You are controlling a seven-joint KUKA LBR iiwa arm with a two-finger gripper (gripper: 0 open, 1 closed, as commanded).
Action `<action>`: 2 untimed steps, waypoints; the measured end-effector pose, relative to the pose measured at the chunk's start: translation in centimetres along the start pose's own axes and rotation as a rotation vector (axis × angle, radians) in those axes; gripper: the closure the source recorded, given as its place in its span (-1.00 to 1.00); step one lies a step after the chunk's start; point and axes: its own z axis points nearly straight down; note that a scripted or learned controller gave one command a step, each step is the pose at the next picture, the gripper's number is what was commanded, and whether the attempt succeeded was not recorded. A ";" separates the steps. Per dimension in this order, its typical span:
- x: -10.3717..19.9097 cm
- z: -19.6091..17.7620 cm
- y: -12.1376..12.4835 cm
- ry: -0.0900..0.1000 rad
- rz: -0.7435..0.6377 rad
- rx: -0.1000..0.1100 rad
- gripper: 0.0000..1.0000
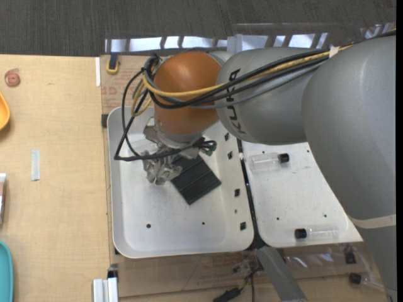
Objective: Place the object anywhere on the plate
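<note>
Currently, the gripper [160, 170] is seen low inside the white bin at frame centre [170, 238], in that bin's upper half, below the orange band [184, 93] of the grey arm [283, 99], which is stretched in from the upper right of the frame. Whether the gripper is open or closed can't be told from this angle; its tip is partly hidden by the wrist. A flat black ribbed pad [196, 181] is seen lying on the bin floor just beside the gripper, twd the lower right of it, turned at a slant to the bin walls. Contact btw pad and gripper can't be made out, and the pad isn't seen gripped.

In the second white bin [283, 194], right of centre, two small clear vials w/ black caps are seen: one [269, 160] near the bin's upper edge, the other [313, 233] near its lower edge, well apart.

On the wooden desk [56, 187] at frame left, a small pale strip [35, 165] is seen, w/ an orange item [2, 115] and a teal item [3, 275] cut off by the left edge.
</note>
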 end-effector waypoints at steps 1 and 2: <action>-2.0 0.0 -3.6 -0.002 -0.375 0.000 1.00; -3.7 -4.9 -4.7 -0.003 -1.165 -0.001 1.00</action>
